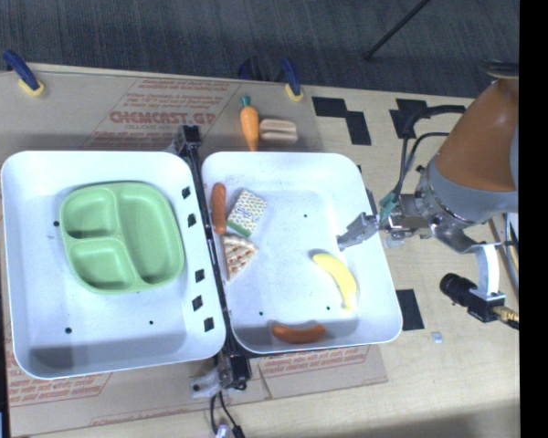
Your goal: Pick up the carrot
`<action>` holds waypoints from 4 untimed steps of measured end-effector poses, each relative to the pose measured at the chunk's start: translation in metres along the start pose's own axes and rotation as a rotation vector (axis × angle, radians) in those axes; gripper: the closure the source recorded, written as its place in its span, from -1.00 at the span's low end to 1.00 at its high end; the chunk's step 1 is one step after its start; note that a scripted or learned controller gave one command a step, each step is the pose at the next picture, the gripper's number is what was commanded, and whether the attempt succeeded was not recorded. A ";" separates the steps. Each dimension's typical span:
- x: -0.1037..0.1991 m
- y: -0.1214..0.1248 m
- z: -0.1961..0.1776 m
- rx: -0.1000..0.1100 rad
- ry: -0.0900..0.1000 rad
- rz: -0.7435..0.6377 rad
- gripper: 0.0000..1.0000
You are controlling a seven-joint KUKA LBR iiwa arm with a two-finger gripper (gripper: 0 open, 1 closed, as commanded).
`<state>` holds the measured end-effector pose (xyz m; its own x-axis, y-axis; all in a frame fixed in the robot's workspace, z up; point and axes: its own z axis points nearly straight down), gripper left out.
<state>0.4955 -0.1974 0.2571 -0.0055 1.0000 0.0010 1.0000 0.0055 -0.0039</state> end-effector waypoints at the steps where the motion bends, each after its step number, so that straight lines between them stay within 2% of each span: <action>1: -0.011 -0.020 0.106 0.002 0.001 -0.085 -1.00; 2: 0.027 -0.019 0.166 0.001 0.002 -0.296 -1.00; 3: 0.083 0.031 0.069 -0.002 -0.001 -0.259 -1.00; 4: -0.006 0.048 0.110 -0.001 -0.002 -0.307 -1.00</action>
